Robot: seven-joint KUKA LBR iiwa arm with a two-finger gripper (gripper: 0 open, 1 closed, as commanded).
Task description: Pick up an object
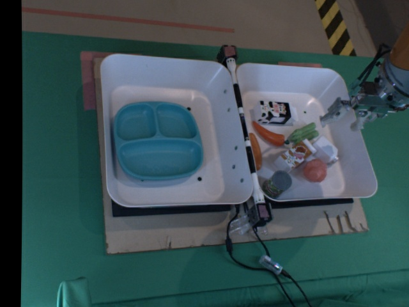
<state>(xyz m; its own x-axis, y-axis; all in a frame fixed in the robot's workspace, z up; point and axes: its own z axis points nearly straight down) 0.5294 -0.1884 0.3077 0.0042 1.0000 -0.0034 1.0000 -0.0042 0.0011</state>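
The gripper (346, 112) hangs over the right edge of the right bin (358, 168). Two pale fingers are spread apart with nothing between them, so it stands released. The arm (397, 69), grey with an orange band, enters from the right.

The objects lie clustered in the right bin. A black-and-white milk carton (273, 112) lies nearest the far wall. Below it is an orange carrot (268, 133), with a second orange piece (255, 151) along the bin's left wall. A green vegetable (302, 133) lies just beside the carrot's tip. A small printed box (297, 155) and a white block (326, 149) lie near the middle. A pink rounded item (314, 170) and a dark can (277, 184) sit nearest the front.

The left bin (128, 69) carries a blue divided plate (157, 141). Both bins rest on the green bench (57, 171).
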